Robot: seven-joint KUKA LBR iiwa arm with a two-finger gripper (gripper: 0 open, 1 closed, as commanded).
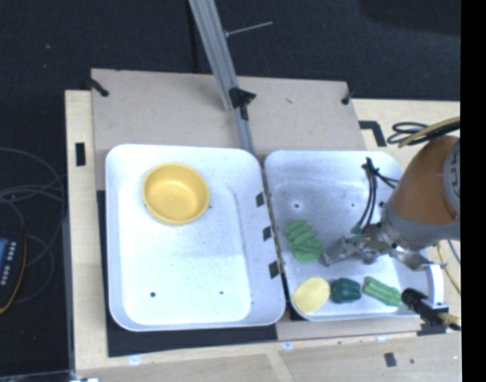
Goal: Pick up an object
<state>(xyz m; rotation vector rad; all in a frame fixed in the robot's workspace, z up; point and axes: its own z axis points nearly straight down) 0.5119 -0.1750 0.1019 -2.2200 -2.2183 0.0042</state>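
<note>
Four small items lie low in the right bin [322, 165] — a ridged green piece [303, 240], yellow lump [311, 294], dark green one [345, 290], green stick [382, 290]. Likely light plastic; pinch the ridged piece across its width. Gripper [338, 253] beside it — its state I cannot tell.

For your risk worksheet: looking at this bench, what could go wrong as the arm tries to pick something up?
1. The end effector sits beside the light green item, so it might nudge it aside rather than grasp it.
2. The yellow piece, dark green piece and green piece crowd the right bin's front wall, leaving little room for a clean grasp.
</note>
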